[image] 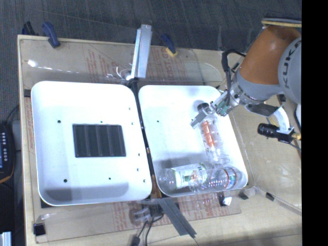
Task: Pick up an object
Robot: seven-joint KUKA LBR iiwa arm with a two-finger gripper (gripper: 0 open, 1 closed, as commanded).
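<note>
Gripper [203, 113] hangs low in the right bin [169, 99], just at the top end of a clear bottle with orange inside [211, 136]; whether its fingers are wide or narrow I cannot tell. It should centre over the bottle's body before closing, because smooth plastic slips easily.

Bench [266, 158]: two white bins [82, 142] [169, 132] side by side.

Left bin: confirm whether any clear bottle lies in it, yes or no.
No. The left bin holds a dark ribbed panel, while the clear bottles lie in the right bin.
</note>
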